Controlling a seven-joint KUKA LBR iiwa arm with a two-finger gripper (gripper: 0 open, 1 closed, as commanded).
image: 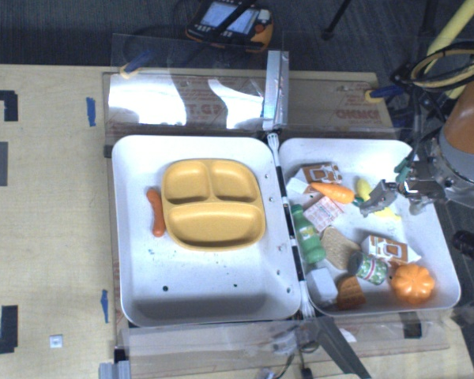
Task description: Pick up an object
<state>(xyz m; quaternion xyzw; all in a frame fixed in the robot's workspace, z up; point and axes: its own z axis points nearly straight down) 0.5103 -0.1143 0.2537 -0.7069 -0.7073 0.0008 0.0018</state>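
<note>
Two shallow white bins sit side by side on the wooden worktop [47, 212], and from where I stand the left bin [134, 275] carries a big yellow divided plate [213, 202] with three compartments, lying flat near the middle. Just beside the plate's left edge lies an orange toy hot dog [156, 212], lengthwise and apart from the bin wall.

Across the divider, the right bin [442, 235] is crowded with small toy food. The grey arm [462, 144] reaches in from the right, its orange band showing near the edge, and the gripper [389, 192] hangs over the upper middle of this bin. Its jaws look spread, with nothing between them that I can make out, and a yellow piece [364, 189], possibly a toy banana, lies just left of the fingertips.

An orange pumpkin [412, 283] rests in the bin's near right corner. Next to it, on its left, is a small red-and-white carton [387, 249] with a green can [370, 270] touching it. A slice of brown bread [340, 248] lies nearer the middle, a green bottle [307, 235] runs along the divider, and an orange carrot [332, 191] sits higher up beside another small printed carton [319, 173].
</note>
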